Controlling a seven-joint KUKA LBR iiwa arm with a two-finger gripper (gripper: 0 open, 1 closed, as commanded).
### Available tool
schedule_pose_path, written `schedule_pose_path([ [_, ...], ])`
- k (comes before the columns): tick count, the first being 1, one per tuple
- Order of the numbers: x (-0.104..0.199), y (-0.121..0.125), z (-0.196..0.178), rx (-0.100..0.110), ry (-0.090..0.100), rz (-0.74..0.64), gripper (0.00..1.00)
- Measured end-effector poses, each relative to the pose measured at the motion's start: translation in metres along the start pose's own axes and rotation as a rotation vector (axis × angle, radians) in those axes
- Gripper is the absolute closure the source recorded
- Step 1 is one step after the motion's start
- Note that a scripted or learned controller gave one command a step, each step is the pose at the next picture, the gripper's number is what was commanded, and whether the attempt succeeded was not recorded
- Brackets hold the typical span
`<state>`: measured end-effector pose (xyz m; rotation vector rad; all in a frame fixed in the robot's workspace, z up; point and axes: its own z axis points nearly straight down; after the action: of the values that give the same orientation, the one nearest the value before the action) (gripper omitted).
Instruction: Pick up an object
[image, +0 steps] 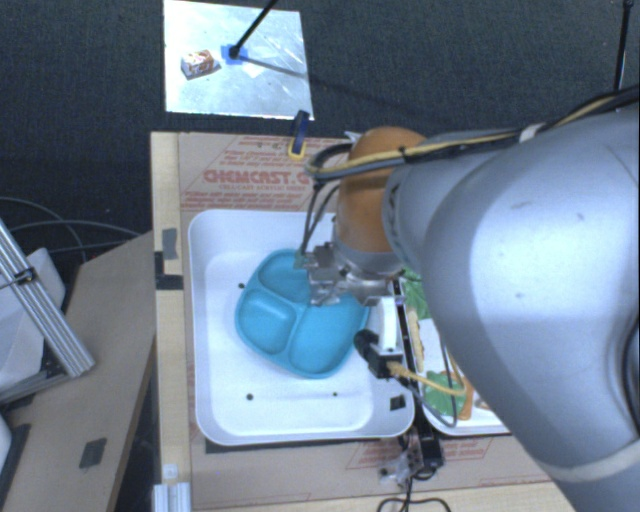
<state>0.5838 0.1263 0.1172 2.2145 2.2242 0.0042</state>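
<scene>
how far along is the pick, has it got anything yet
Done: the arm is down over the left bin, its gripper at the blue divided plate. In hand: nothing visibly; the plate lies in the bin. Left: grasping and lifting.

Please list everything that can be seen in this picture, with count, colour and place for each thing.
plate: 1, blue, with compartments, in the left bin.
left bin: 1, white, centre of the bench.
right bin: 1, white, mostly hidden under the arm; what lies in it cannot be told.
cardboard: 1 sheet, brown with red print, under the bins.
clip: 1, blue and yellow, at the top edge of the cardboard.
shiny sheet: 1, silver, top of the view, with a small item on it.
arm: 1, grey with an orange band, from the right.
gripper: 1, over the plate's upper right rim.
</scene>
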Motion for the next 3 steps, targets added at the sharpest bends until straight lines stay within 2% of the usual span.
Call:
schedule_pose_path([
  [1, -0.026, 0.022, -0.123, -0.010, 0.001, 0.001, 1.00],
  [2, 0.003, 0.062, -0.047, 0.006, 0.000, -0.002, 1.00],
  [3, -0.032, 0.017, -0.068, 0.005, 0.000, 0.007, 1.00],
])
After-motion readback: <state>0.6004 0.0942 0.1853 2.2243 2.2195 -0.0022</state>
